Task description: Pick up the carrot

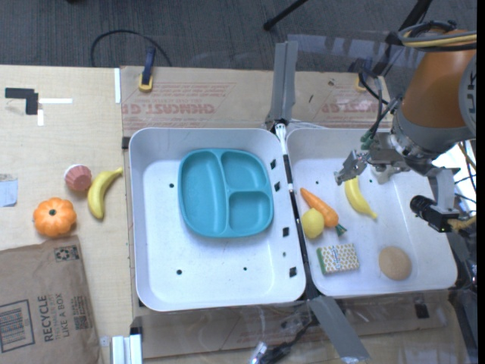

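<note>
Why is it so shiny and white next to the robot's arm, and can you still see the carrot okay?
Camera view: bright glare washes out the right bin's far edge beside the arm; the carrot is sharp and evenly lit, the gripper slightly soft, with faint shadows.

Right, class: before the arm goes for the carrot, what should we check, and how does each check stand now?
1. Carrot in view, in the right bin: ok.
2. Carrot free of neighbours: not ok, the lemon touches it.
3. Tool above the carrot: not ok, it hangs over the banana beside it.
4. Tool holding nothing: cannot tell.
5. Top of the carrot uncovered: ok.
</note>
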### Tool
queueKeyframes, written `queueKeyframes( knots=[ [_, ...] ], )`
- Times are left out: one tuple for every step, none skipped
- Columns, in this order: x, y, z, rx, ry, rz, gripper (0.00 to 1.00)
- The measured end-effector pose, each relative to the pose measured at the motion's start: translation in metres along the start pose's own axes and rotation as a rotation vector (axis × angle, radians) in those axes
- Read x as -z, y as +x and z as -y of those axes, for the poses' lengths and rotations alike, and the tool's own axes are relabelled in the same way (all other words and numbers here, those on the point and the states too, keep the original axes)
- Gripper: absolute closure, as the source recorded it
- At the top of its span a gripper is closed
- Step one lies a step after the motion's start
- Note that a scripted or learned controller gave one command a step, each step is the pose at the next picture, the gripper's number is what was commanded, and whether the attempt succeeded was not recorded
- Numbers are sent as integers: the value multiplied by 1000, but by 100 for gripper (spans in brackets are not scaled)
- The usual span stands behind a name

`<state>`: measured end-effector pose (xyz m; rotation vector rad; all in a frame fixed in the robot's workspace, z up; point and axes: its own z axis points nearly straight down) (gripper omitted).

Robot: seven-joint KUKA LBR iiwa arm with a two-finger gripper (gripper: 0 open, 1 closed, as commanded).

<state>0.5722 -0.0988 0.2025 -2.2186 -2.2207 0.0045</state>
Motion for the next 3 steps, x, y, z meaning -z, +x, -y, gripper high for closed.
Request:
queueKeyframes(
  knots=[
    [-111, 0, 12, 153, -3, 0, 0],
    [-102, -2, 13, 147, -2, 0, 100],
    [-11, 15, 2, 664, -5, 3, 100]
  ],
)
